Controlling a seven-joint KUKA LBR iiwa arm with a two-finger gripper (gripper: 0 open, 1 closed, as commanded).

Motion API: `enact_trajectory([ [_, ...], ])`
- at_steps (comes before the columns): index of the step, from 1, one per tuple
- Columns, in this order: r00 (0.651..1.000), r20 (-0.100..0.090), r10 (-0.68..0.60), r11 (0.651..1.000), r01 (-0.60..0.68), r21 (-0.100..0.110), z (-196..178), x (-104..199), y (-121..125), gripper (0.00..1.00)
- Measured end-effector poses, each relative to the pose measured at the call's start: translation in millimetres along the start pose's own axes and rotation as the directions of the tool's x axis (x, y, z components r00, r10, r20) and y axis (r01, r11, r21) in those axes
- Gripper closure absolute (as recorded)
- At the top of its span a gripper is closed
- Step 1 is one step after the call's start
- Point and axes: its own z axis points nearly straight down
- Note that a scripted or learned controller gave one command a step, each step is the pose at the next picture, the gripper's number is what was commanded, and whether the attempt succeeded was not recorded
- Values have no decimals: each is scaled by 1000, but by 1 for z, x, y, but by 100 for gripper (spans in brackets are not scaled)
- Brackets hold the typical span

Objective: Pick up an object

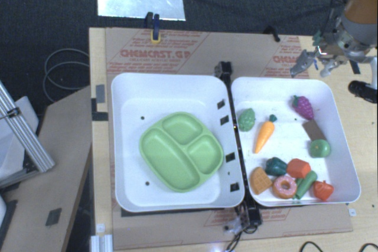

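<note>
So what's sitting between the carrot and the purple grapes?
Nothing. In the camera view, only bare white bin floor lies between the carrot and the purple grapes.

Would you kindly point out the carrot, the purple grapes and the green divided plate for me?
carrot (264, 135): camera view, middle of its orange body.
purple grapes (303, 107): camera view, centre of the bunch.
green divided plate (160, 153): camera view, floor of its long compartment.

The arm (359, 6) is cut off by the frame's upper right edge, and its claw (314, 63) is too blurred to read the finger gap.
</note>
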Motion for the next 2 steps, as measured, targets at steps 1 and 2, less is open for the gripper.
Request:
enact_trajectory([
  [1,1000,0,5,1000,-5,0,45,-6,-5,0],
  [2,1000,1,2,1000,-2,-1,106,-7,-1,0],
])
